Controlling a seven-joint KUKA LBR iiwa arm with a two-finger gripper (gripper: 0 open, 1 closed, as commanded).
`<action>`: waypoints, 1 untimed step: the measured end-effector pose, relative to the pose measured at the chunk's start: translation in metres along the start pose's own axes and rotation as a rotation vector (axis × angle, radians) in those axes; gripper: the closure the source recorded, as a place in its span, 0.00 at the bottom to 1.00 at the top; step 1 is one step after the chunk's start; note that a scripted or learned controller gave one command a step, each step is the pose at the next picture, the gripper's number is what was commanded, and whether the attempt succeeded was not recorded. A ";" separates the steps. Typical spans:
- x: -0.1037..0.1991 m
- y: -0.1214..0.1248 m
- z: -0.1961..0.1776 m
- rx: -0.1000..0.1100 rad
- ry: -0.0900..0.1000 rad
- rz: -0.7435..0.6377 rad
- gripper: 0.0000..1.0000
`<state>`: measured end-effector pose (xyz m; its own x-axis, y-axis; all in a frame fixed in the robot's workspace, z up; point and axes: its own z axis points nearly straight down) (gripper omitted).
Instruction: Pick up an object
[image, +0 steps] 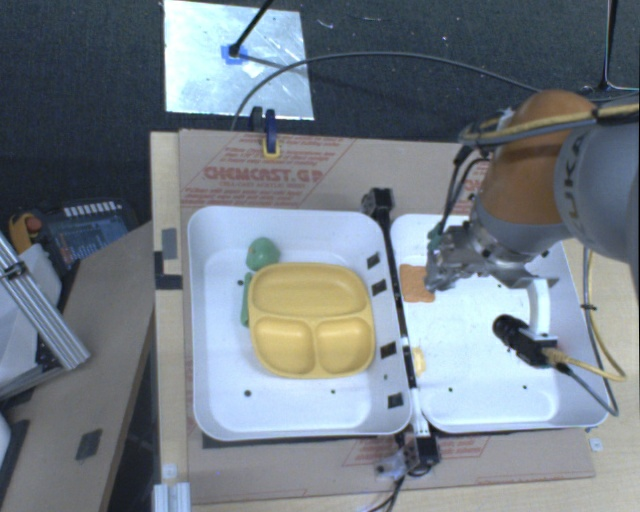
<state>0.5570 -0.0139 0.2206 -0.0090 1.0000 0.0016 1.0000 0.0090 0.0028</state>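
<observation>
Over the right bin (500, 400), the grey arm (560, 170) reaches in and its pincer (437, 272) hangs low near that bin's inner wall, by the black divider (392, 290) between the two bins. Just beside the pincer, on its divider side, lies a flat orange piece (414, 283); the tip of the pincer seems to be at or just over the edge of that piece, though whether it truly touches cannot be told from this slanted camera view. Whether the pincer is spread or pressed together cannot be told either, since the wrist body hides the tips. Nothing can be seen pinched in it.

As a judgement, the task is not yet done: no object is lifted, and the orange piece rests flat on the bin floor. The likely step in hand is the reach or descent onto that piece, with closing and lifting left to do.

Below the pincer, toward the near side of the divider, sits a small yellow bit (417, 360). Well apart from the pincer, across the divider in the left bin (215, 400), a yellow compartment tray (310, 318) lies over a green object (262, 254). Both bins rest on the table (320, 165).
</observation>
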 end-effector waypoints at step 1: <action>0.052 0.006 0.005 0.001 0.000 -0.001 1.00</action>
<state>0.5626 0.0382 0.2152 -0.0097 1.0000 0.0015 1.0000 0.0097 0.0021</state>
